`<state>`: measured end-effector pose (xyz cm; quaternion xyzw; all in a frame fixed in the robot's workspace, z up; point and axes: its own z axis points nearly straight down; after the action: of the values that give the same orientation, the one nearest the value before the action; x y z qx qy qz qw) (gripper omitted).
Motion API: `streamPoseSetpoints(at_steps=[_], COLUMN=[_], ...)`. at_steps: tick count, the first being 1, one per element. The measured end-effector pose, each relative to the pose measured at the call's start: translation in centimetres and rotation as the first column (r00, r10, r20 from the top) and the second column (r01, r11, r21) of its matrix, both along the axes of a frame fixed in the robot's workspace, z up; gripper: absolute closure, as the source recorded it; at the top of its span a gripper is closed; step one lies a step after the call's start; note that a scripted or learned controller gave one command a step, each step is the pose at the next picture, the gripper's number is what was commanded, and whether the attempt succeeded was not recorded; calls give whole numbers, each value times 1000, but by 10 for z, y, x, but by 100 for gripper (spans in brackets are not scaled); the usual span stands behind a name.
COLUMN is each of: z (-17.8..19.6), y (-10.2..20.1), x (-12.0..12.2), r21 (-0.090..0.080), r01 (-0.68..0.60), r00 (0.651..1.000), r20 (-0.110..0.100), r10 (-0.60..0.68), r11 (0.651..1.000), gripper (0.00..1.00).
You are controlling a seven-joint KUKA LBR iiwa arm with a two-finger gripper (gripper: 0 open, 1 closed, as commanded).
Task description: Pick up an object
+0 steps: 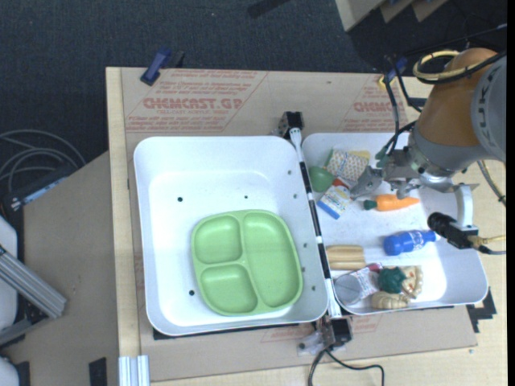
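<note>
The single camera is fixed above the bench [241, 95] and looks down at a slant, so the bench's far edge sits toward the top of the picture and its near edge toward the bottom. It stands back enough to take in both bins whole — the left bin [161, 215] and the right bin [467, 280] side by side — along with dark floor [121, 14] beyond the far edge and to the left. The arm [459, 119] enters from the right, high in the frame.
</note>
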<state>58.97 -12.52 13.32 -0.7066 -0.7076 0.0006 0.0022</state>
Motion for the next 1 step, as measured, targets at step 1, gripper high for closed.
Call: streamPoseSetpoints(at_steps=[1], z=[-49], y=[-53], x=[-47], r21=[-3], r01=[3], r00=[1000], r20=[1], r10=[-3], r11=[1000], gripper=[0])
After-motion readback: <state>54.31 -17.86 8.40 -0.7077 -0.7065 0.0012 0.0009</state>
